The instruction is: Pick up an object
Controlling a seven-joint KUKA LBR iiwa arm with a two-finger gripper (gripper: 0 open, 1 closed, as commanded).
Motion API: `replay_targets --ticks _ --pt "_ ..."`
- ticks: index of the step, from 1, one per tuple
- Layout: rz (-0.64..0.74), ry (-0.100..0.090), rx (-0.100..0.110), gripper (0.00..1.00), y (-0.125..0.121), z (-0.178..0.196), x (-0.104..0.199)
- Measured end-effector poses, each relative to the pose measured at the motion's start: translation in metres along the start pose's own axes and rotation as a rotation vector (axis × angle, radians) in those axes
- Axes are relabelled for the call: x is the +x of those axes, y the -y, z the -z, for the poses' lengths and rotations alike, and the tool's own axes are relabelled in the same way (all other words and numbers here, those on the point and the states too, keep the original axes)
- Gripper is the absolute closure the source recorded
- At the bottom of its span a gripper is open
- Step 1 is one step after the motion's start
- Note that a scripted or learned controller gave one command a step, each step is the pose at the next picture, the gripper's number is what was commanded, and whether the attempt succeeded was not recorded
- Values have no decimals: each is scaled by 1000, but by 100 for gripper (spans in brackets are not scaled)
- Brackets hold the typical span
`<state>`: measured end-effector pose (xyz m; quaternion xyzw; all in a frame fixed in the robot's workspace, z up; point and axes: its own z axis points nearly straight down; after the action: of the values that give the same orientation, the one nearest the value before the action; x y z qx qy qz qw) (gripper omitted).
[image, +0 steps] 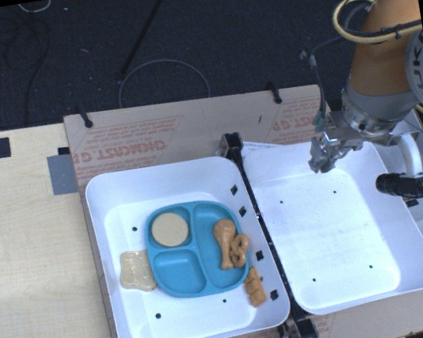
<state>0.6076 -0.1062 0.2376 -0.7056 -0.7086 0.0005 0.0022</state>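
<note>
Pretzel (pixel 232 242) on blue tray (pixel 183 277) lies well left of my end effector (pixel 326 151); I cannot tell its grip state.

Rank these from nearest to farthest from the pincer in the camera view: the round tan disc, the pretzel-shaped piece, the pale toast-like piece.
Measured from the pincer above the right bin's far edge:
1. Pretzel-shaped piece, in the blue tray's right compartment.
2. Round tan disc, in the tray's upper-left compartment.
3. Pale toast-like piece, on the left bin's floor, left of the tray.
</note>
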Motion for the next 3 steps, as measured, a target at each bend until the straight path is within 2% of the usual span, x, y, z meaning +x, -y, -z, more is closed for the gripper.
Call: replay_targets --ticks 2,3 --pt "1 1 -1 100 -17 -7 112" --pt "-1 1 1 100 -15 -12 154"
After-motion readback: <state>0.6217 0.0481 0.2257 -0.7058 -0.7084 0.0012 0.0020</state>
